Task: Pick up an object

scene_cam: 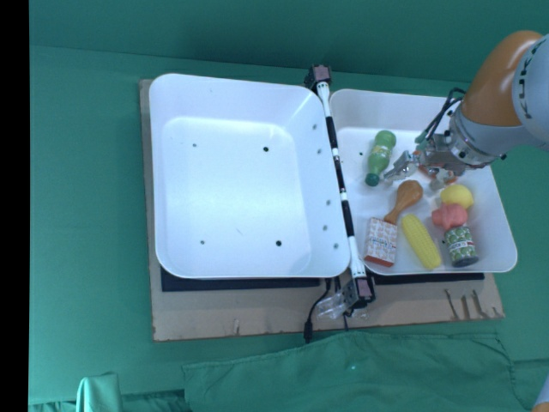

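- Inside the right bin, a green bottle lies at ten o'clock, a chicken drumstick just below.
- Gripper hovers between them; whether it is spread, I cannot tell.
- Corn cob lies at six o'clock.

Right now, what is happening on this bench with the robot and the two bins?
A grey and orange arm reaches in from the right, and its claw hangs low over the right bin, beside a green bottle and just above a toy drumstick. Nothing is visibly held between its fingers. The same bin also holds a corn cob, a lemon, a small can and a flat carton. The left bin stands beside it.
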